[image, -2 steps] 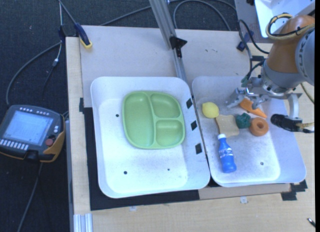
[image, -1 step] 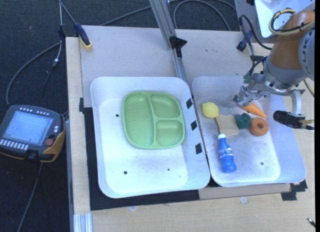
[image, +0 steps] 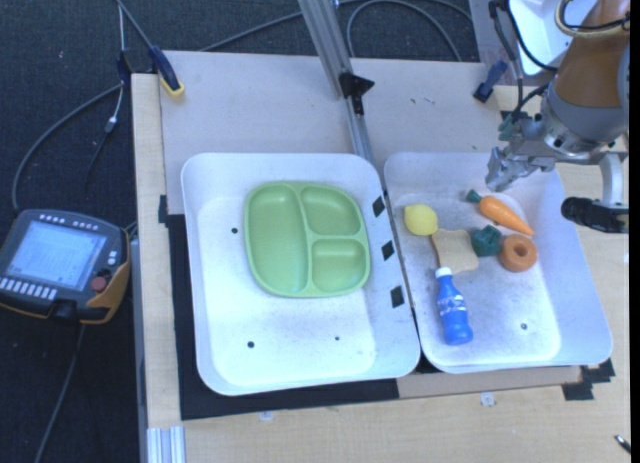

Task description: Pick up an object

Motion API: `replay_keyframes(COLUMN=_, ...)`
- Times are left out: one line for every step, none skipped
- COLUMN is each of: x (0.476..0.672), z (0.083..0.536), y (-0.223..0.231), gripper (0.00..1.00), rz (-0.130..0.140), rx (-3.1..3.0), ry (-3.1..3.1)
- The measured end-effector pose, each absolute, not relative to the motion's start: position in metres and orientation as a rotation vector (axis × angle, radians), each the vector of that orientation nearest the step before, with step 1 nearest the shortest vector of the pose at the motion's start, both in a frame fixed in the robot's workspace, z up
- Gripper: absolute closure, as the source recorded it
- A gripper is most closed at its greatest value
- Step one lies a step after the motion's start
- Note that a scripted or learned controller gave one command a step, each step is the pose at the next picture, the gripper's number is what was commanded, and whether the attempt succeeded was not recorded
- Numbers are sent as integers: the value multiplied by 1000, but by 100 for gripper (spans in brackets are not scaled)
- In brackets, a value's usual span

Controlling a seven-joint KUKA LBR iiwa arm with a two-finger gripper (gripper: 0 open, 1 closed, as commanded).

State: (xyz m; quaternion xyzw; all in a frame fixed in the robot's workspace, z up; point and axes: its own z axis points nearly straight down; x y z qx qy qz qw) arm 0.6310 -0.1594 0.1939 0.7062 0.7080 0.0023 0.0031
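A pale wooden tabletop (image: 260, 101) stands on dark carpet floor (image: 60, 371). Left of the tabletop, a handheld control pendant (image: 62, 266) lies on the floor, grey cables (image: 60, 121) trailing above it.

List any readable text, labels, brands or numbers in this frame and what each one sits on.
No text can be read in the camera view.
Handheld grey-and-orange teach pendant: its lit screen shows content, too blurred to read.
Small blue plastic bottle with a white cap: a pale label patch, too small to read.
Green divided plastic tray, orange toy carrot and yellow toy lemon: no markings visible.
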Motion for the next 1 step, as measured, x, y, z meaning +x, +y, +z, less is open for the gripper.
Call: replay_keyframes(x=632, z=231, y=-159, gripper=100, rz=5, rx=2217, ry=2220)
